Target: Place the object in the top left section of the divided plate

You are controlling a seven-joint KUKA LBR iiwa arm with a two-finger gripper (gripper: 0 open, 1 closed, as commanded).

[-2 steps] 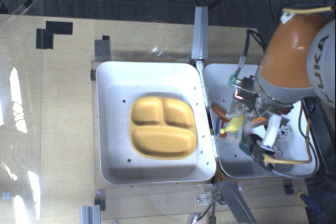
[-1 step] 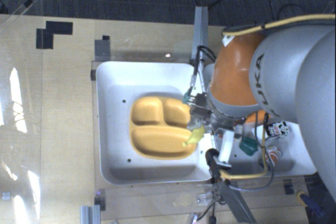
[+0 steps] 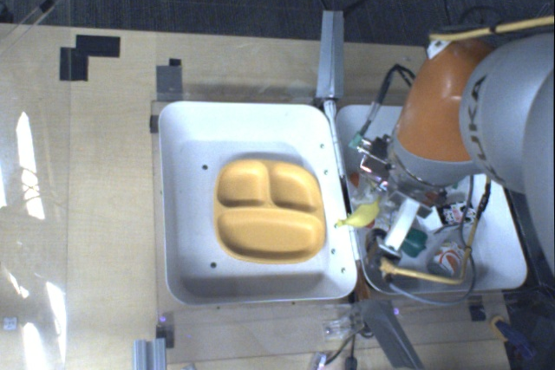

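Camera view — divided plate (image 3: pixel 269 210) in left bin (image 3: pixel 186 186).

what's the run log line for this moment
arm: over right bin | banana: at bin's left edge | plate: left bin, nothing in its sections

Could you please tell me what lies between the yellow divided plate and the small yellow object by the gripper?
In the camera view, bare white bin floor and the bin's raised right rim separate the yellow divided plate from the small yellow object.
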